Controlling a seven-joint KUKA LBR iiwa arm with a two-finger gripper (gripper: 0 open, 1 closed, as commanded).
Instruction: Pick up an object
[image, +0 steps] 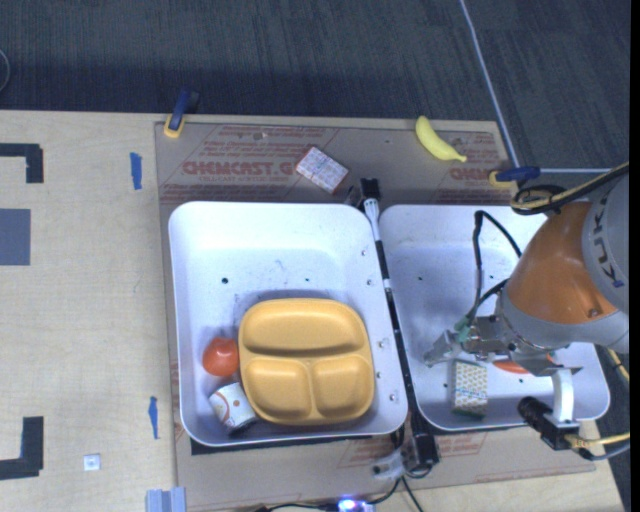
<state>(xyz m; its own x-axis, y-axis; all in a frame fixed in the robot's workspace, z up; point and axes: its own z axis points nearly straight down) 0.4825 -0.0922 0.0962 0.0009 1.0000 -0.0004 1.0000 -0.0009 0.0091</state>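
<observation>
Near edge of left white bin (190, 300): small white-and-orange ball (231, 404) beside yellow three-compartment plastic tray (305, 358); right bin: gripper (470, 352) low over speckled rectangular sponge block (469, 386); grip state cannot be told.

A single fixed camera is mounted above the bench (80, 300) and looks down at a slant. It stands far enough off to take in both white bins entire: the left bin (190, 300) sits near the middle of the view, the right bin (420, 240) toward the right side. The bench's near edge runs along the bottom of the view, and dark carpeted floor (300, 50) fills the far strip at the top. The arm (570, 270) enters from the right edge. There is no second view to compare coverage with.
</observation>
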